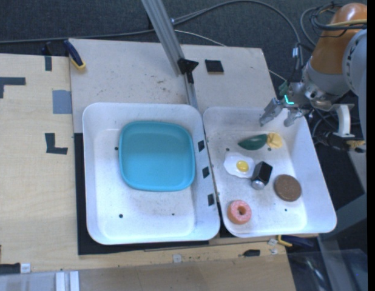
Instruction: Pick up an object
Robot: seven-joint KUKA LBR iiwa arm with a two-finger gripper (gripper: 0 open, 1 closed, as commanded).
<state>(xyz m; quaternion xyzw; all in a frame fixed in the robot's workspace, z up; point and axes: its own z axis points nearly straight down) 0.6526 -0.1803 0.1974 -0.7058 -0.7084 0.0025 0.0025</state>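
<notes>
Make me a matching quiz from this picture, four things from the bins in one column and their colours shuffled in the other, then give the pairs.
Things:
1. plate
2. donut
3. cookie
4. egg

Colours:
A. brown
B. white with a yellow middle
C. light blue
D. pink

Pairs: 1-C, 2-D, 3-A, 4-B

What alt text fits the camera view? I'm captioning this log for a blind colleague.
A grey robot arm's open gripper hovers over the far edge of the right bin, holding nothing. That bin holds a green item, a yellow piece, a fried egg, a black block, a brown disc and a pink donut; the left bin holds a blue plate.
</notes>
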